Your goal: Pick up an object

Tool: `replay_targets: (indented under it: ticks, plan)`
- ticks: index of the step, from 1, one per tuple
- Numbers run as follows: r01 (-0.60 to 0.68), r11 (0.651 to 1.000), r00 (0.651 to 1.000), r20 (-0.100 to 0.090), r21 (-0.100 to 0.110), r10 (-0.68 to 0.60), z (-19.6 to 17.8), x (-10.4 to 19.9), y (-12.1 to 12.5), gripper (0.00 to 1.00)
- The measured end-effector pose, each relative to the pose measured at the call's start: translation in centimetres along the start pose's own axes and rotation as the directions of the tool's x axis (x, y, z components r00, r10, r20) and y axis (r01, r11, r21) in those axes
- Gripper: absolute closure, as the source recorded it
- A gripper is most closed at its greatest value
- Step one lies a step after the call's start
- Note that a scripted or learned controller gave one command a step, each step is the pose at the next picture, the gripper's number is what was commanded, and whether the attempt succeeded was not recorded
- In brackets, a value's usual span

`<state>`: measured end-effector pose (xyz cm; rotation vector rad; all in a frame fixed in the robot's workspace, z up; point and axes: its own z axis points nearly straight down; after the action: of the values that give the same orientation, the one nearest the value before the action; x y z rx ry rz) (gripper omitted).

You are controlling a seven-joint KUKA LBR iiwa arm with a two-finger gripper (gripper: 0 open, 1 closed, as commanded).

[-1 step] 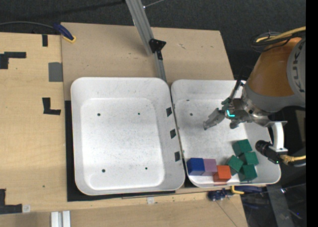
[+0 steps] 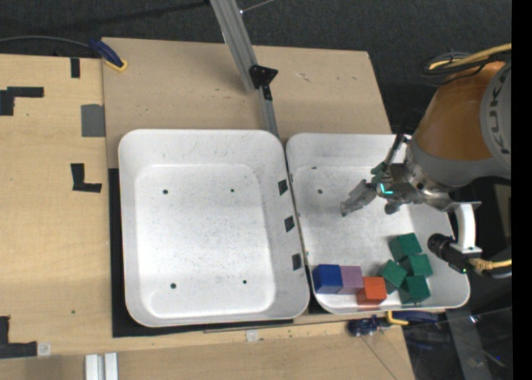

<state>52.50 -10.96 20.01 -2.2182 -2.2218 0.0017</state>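
While hand [image 2: 366,199] hovers, green blocks [image 2: 410,266] below, apart, nearer bin corner.

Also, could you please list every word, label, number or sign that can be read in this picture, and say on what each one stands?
"KU": large dark letters, cut off by the picture's edge, on the orange band of the arm.
Black marks on the bench: plain shapes, not letters.
Blocks in the right bin: no text can be made out.
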Motion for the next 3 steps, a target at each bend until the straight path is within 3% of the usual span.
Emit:
replay_targets:
  ticks: [2, 3]
  plan:
    - [-0.001, 1.0, 1.0, 0.001, 0.002, 0.001, 11.1, -0.1, 0.3, 0.0]
    - [0.001, 1.0, 1.0, -0.001, 0.002, -0.001, 9.9, 0.0, 0.3, 1.0]
